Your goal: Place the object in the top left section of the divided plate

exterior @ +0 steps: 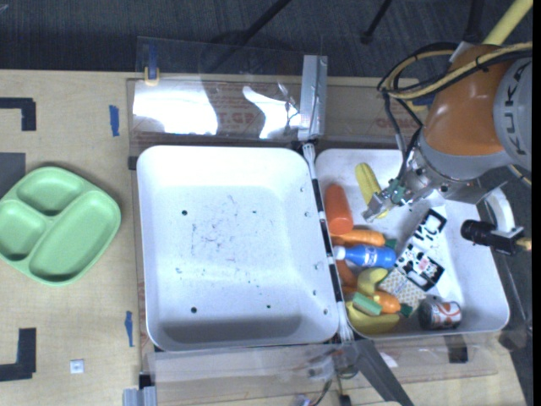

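My gripper hangs over the right bin, in the right half of the frame.

Whether it is spread or pressed together I cannot tell, and nothing shows clearly pinched in it. It sits just beside a yellow corn cob, above a heap of toy food: an orange carrot, a blue-and-orange bottle. The green divided plate lies at far left on the bench, well apart.

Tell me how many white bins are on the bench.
2. The left bin sits mid-bench, beside the green divided plate. The right bin touches it on the right and holds a pile of toy food, under the arm.
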Motion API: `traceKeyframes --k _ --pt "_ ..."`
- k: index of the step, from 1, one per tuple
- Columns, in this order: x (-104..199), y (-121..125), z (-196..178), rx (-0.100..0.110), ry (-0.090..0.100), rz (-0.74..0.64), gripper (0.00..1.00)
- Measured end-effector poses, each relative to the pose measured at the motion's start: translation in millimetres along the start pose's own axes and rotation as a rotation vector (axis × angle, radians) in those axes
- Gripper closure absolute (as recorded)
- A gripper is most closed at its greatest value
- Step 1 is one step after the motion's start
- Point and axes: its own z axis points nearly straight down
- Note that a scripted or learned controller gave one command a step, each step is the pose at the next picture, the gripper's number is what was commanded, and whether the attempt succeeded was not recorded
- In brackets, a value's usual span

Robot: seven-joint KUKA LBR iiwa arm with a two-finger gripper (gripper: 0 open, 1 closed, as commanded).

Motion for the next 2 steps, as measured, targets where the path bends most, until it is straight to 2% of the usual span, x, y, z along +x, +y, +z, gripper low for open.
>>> traceKeyframes --k 1,2 --pt "66.1 61.3 0.4 0.001 0.000 0.051 1.00" --pt "130.7 114.3 16.6 0.000 0.000 -0.028 1.00"
